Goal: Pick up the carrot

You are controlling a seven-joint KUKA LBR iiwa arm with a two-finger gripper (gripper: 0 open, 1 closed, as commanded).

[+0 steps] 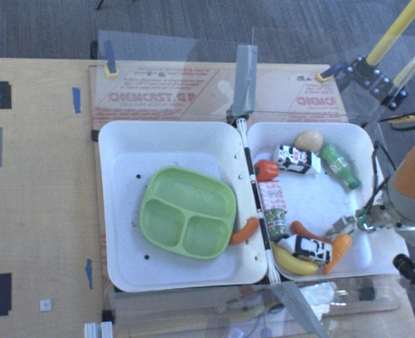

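**Carrot at the near-right corner of the right bin, gripper just above it**

We log two white bins side by side on the bench. The left bin (122, 210) holds a green divided plate (187, 212), and an orange sausage-shaped piece (244, 231) lies at the plate's 4 o'clock, touching its rim and resting against the wall between the bins.

In the right bin (362, 136) the carrot (339, 249) sits at about 5 o'clock from the bin's centre, near the front-right corner, tilted with its broad end up toward 1 o'clock. Its lower end touches a black-and-white carton (310, 248), which lies over a banana (294, 260) along the front wall. A small red sausage (304, 229) lies at 10 o'clock from the carrot, well clear of it.

Elsewhere in the right bin we note a second black-and-white carton (294, 158), a potato (308, 141) at its 1 o'clock, a green bottle (339, 165) at its 3 o'clock, a red pepper (266, 170) at its 8 o'clock, and a long printed packet (273, 208) along the dividing wall.

The gripper (348, 224) comes in from 3 o'clock and hangs just above the carrot at its 12 o'clock. We cannot tell how its jaws stand. We see nothing held between them.
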